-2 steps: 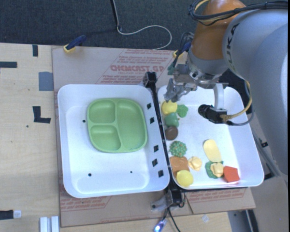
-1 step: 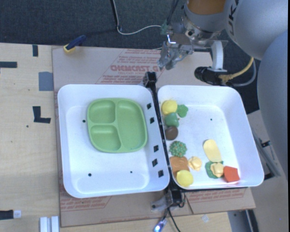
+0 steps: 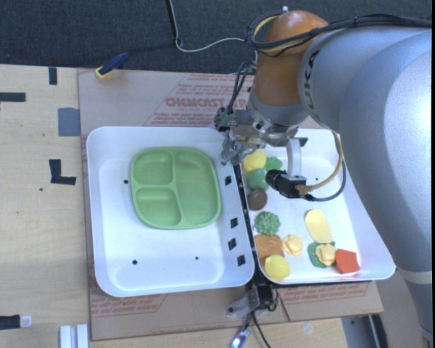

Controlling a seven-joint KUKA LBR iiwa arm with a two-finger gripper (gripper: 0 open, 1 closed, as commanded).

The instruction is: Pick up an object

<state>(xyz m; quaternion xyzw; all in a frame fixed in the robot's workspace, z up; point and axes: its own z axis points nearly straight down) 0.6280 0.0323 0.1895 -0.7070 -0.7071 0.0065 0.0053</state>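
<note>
Where the gripper (image 3: 241,147) hangs, toy food (image 3: 254,161) lies just beside.

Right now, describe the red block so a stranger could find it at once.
Look in the right bin, the one full of toy food, not the one holding the green tray. Go to its near right corner, away from the gripper. The red block sits there beside a green-and-yellow piece; it is the one red, boxy item.

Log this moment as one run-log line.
arm: over right white bin | gripper: above round yellow toy, far end | left white bin: green sectioned plate | pick: not yet
</note>
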